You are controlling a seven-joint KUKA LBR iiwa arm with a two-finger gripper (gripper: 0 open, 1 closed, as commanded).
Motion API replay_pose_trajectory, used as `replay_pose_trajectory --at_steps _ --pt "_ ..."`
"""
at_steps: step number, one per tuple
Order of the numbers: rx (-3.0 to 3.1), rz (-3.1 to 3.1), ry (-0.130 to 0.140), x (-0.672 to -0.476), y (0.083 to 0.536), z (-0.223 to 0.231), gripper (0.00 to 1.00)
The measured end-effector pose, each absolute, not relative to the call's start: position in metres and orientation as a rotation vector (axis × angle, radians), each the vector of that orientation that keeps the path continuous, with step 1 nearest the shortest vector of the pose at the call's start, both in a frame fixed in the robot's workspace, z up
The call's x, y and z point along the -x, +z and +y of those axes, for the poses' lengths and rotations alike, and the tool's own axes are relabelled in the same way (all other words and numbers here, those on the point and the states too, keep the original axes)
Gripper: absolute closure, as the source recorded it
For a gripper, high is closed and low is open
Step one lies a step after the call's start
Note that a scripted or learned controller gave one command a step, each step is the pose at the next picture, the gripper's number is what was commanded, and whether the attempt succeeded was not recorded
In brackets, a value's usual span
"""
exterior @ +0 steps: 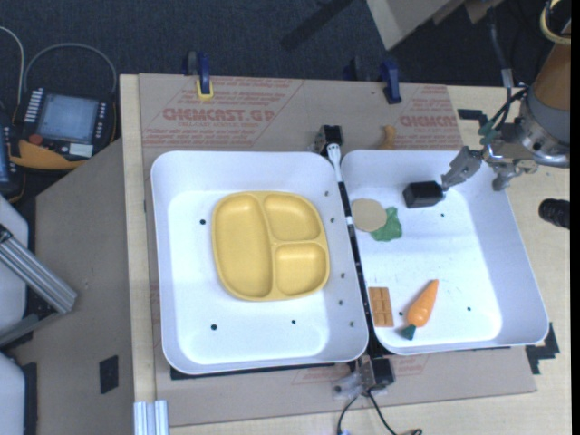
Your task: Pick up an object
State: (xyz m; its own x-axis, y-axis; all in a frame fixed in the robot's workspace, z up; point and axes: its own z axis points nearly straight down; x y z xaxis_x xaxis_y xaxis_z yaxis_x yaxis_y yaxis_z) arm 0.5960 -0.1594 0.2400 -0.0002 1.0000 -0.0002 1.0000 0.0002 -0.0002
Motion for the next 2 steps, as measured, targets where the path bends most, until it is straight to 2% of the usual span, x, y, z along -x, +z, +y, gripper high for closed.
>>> replay_pose_trajectory --at_steps 2 --pt "2.219 -2.217 0.005 -0.595 0.125 -0.165 0.0"
